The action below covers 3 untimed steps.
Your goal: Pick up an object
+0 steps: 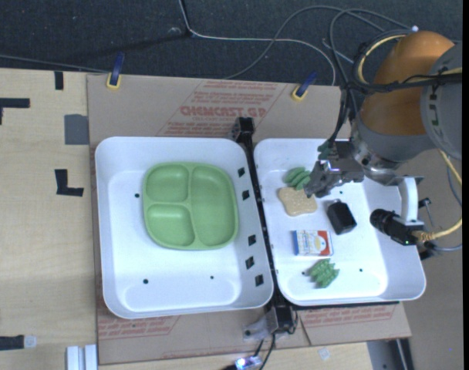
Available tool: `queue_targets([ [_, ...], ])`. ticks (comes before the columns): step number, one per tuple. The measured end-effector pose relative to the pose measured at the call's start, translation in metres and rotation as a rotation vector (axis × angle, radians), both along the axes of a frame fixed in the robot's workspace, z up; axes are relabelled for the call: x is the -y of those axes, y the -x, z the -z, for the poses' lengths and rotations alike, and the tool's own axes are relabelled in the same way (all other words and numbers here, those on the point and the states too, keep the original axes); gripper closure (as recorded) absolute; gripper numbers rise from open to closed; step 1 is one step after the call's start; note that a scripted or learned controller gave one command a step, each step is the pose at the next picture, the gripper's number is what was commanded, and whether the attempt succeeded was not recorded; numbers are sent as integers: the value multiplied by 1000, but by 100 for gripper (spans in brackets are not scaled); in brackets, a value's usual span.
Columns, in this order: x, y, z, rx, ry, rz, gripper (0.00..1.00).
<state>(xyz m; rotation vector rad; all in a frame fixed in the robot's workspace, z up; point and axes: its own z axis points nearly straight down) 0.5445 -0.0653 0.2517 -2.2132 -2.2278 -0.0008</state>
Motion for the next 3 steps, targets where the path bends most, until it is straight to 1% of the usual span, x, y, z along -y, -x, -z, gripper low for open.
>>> queue_targets([
  [2, -98, -40, 32, -2, 1, 1, 100],
  [3, -147, -57, 41, -1, 1, 1, 100],
])
